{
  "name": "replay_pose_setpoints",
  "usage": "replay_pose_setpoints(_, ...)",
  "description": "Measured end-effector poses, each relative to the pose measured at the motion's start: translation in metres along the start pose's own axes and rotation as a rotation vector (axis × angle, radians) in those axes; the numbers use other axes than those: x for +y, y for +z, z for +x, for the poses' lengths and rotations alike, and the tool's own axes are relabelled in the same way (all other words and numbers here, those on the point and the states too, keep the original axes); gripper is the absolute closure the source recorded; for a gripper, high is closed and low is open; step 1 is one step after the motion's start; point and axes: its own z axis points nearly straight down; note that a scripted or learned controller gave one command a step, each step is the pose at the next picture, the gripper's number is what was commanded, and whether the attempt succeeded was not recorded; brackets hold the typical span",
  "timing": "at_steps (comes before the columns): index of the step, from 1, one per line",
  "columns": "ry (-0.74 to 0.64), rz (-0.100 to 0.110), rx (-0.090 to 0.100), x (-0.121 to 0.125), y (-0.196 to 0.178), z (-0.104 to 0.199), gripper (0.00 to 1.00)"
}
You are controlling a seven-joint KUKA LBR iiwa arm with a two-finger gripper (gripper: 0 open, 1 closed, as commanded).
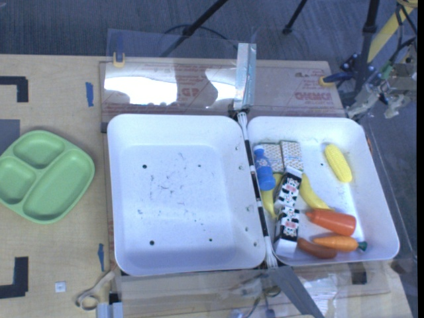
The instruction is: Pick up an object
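Nearest you, at the right bin's [381, 177] front edge, lie an orange plastic carrot [339, 243], a brown sausage-shaped toy [317, 248] and a red-orange bottle [331, 221]. Behind them you see a black-and-white patterned carton [289, 207], a yellow banana [309, 193], a yellow corn cob [338, 162] and a blue tube [264, 171]. Your gripper [387, 98] hangs at the bin's far right corner, and you cannot tell its state. Nothing looks lifted, so judge the whole pick as still ahead. On the worktop [46, 78], a green divided plate [43, 175] sits left.

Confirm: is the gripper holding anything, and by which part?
Nothing held. The gripper sits at the right bin's far right corner, above the objects; nothing shows between it.
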Motion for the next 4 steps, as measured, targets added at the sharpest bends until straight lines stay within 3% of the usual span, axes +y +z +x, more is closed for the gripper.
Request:
replay_pose_setpoints(1,-0.067,-0.004,-0.002,0.003,0.131,-0.008,0.0)
replay_pose_setpoints(2,0.024,-0.003,0.001,-0.024,0.139,-0.009,0.0)
replay_pose_setpoints(3,-0.001,-0.029,-0.005,-0.019,0.142,-0.008,0.0)
replay_pose_setpoints(4,-0.026,-0.038,-0.008,-0.019,0.143,-0.008,0.0)
